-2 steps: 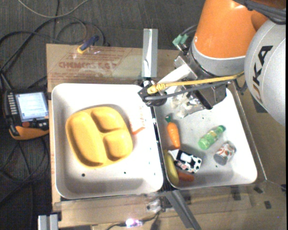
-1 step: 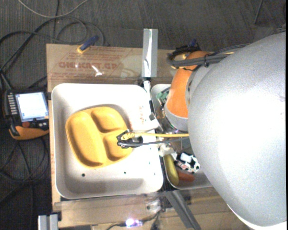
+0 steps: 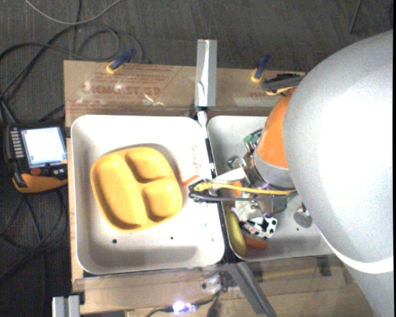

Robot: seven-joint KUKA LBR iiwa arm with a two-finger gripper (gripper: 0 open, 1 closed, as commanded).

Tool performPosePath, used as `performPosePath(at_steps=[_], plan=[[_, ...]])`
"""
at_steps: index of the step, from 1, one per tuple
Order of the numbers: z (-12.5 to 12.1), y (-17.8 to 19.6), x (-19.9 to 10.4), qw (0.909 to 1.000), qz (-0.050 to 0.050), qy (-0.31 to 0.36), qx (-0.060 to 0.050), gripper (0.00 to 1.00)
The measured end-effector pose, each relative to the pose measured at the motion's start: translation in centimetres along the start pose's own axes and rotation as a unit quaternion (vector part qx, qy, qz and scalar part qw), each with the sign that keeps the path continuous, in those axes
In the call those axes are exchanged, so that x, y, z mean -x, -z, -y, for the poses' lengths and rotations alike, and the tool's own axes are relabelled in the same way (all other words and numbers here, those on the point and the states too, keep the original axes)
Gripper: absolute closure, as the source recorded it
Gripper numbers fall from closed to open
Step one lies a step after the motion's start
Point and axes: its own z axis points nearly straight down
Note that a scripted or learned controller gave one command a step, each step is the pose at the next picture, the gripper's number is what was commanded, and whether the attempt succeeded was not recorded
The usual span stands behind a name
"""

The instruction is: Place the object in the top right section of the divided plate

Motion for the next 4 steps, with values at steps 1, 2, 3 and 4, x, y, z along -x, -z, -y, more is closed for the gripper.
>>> performPosePath(at_steps=[1, 2, 3, 4], plan=[[7.2, 7.6, -5.7, 1.0, -0.001, 0.0, 0.0, 1.0], [12.4, 6.2, -2.6, 1.0, -0.001, 0.007, 0.0, 1.0], [-2.1, 1.2, 0.1, 0.9998, 0.0, 0.018, 0.0, 1.0], [-11.7, -7.8, 2.2, 1.0, 0.0, 0.003, 0.002, 1.0]])
